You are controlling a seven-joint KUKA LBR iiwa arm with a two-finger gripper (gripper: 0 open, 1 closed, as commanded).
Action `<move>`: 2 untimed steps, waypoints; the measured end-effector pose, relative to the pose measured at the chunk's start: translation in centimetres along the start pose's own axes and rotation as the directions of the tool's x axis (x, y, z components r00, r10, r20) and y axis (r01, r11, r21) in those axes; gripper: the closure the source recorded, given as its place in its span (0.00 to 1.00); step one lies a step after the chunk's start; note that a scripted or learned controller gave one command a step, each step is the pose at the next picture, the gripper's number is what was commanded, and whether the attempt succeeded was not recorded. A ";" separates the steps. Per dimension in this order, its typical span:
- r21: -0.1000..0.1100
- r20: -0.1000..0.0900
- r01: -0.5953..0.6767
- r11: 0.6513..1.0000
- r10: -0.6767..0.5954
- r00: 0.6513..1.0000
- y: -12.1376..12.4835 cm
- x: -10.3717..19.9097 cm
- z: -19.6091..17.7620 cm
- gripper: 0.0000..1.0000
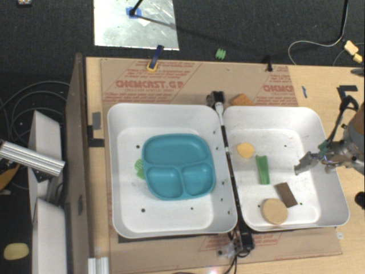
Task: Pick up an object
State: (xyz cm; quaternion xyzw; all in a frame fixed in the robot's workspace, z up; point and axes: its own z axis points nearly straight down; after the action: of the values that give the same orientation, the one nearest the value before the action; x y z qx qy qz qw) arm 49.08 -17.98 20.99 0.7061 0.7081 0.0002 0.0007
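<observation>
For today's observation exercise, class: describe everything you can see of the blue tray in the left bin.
The blue tray is a teal, plastic-looking divided plate with rounded corners and a raised rim. It has three compartments: one wide one along the far side and two smaller ones on the near side, all looking bare. It lies flat, right side up, slightly turned, near the middle of the left bin. A small green thing pokes out from under its left edge.
</observation>
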 end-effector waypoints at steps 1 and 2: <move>-0.003 -0.001 0.005 1.000 -0.005 1.000 1.8 5.6 13.0 0.00; -0.009 0.002 0.005 1.000 -0.005 1.000 10.1 4.9 12.4 0.00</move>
State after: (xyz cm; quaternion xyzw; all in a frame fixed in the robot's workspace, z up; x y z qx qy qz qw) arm 59.22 -13.06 8.59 0.7045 0.7097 0.0028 0.0045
